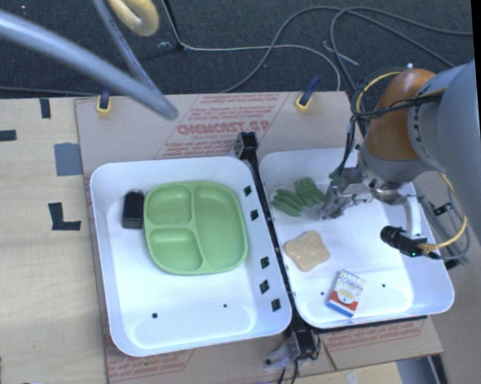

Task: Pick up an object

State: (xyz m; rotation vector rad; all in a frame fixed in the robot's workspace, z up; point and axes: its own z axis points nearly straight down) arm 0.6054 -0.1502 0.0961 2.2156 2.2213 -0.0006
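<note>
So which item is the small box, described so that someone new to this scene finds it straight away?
Look in the right bin, the one the arm reaches into. Near its front edge lies the small box, below the tan bread slice. It alone is white with red and blue print; the green pieces lie further back.

Your left shallow white bin (pixel 121 312) holds a green divided plastic plate (pixel 195 227) with a small black block (pixel 132 209) touching its left edge.
</note>
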